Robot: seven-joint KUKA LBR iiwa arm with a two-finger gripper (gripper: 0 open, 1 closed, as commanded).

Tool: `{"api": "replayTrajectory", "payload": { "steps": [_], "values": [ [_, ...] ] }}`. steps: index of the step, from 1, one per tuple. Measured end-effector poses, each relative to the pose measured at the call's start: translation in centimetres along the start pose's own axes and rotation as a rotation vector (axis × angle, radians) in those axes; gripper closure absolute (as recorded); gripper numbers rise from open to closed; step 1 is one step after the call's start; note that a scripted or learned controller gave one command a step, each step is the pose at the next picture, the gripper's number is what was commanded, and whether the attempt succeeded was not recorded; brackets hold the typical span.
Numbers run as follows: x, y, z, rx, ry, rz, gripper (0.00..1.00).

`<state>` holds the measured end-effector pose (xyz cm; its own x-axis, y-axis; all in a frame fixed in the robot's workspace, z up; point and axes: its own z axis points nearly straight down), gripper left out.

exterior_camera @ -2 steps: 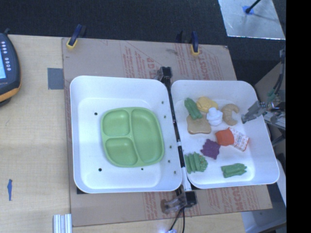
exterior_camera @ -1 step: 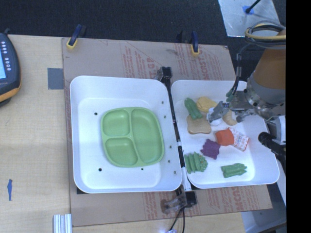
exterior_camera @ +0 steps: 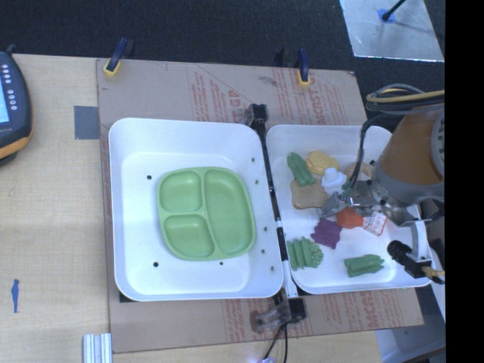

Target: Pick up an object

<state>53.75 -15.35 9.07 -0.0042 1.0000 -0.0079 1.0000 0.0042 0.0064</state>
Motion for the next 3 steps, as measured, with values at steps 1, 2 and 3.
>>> {"api": "replayTrajectory", "payload": {
  "steps": [1,2,3],
  "values": [
    [-0.2,0.4,-2.0,-0.008,-0.001,-0.001,1.0],
    [8.8,4.5,-10.7,-0.002,0.01,-0.01,1.0],
    [13.7,2.0,-13.5,0.009,0.01,-0.005,1.0]
  ]
}}
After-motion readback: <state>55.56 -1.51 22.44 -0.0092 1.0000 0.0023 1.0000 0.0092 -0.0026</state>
